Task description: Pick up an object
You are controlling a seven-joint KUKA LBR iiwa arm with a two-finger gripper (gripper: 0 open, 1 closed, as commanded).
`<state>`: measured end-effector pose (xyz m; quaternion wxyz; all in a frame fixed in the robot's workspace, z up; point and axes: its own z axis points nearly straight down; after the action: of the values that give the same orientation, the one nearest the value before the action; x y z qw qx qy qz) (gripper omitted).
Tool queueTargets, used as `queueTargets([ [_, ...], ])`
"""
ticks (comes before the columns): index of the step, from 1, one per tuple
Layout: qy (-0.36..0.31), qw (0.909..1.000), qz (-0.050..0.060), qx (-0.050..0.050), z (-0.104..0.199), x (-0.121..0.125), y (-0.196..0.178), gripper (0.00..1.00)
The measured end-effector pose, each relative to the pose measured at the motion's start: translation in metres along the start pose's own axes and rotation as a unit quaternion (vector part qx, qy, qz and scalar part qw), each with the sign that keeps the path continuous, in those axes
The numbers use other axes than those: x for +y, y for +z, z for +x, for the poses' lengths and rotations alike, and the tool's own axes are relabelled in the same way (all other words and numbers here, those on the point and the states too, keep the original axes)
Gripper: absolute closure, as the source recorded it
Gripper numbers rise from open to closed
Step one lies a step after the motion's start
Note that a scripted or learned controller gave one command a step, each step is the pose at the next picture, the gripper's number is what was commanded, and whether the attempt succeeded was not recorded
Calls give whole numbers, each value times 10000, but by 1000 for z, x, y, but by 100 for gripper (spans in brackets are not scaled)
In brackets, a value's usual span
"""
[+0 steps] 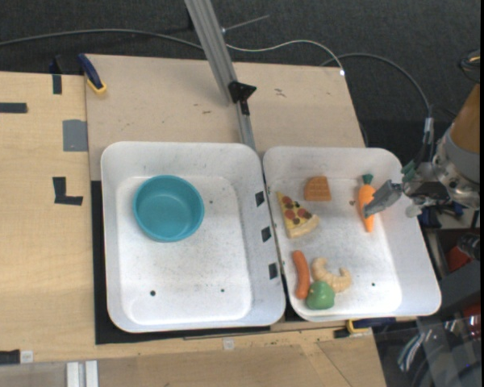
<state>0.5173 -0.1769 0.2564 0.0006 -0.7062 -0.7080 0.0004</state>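
Here the arm reaches in over the outer edge of the right bin (351, 158), and the gripper (385, 196) hangs low beside the toy carrot (367, 204), which I take as the landmark for everything else. One grey finger (381, 200) slants down across the carrot's side, touching or nearly touching it; whether the claw is apart or together cannot be told at this angle, and the carrot is not seen between its fingers. The carrot lies flat on the bin floor (green top pointing away from the viewer). Just beyond it toward the bin's middle sits a small brown block (318, 189), and farther that way a pizza slice (297, 214). Nearer the viewer than the carrot lie a red sausage (301, 272), a pale curled piece (331, 274) and a green fruit (321, 297), clustered together. Well apart, in the left bin (121, 297), stands a teal bowl (168, 208).
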Motion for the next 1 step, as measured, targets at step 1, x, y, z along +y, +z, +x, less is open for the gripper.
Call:
queueTargets([
  [1, 2, 10000, 1, 0, 0, 0, 0, 0],
])
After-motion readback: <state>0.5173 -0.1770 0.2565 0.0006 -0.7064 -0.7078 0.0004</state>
